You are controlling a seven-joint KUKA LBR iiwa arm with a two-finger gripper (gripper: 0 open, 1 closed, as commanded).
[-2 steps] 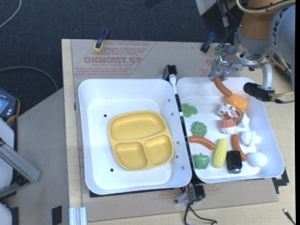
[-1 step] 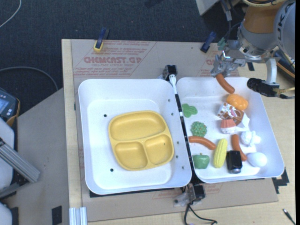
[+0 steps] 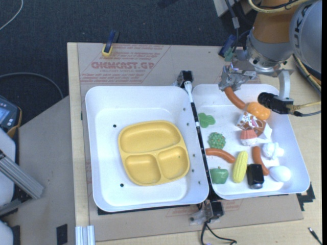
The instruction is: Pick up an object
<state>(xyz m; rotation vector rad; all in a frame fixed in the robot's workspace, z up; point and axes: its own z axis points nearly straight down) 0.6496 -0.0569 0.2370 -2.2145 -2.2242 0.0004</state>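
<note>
Nearest us, the right bin [image 3: 299,160] held one corn cob [image 3: 239,166], one pepper [image 3: 219,175], one egg [image 3: 279,173] and three sausages. Farthest back, the gripper [image 3: 231,83] clasped one sausage [image 3: 234,97] at its upper end. The left bin [image 3: 97,137] held one yellow tray [image 3: 153,151].

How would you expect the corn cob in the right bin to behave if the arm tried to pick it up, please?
The corn cob looks like rigid toy plastic, so probably stiff and light. Its rounded, elongated shape may roll or slip. It lies close between a sausage and a black block, so neighbours may shift.
</note>
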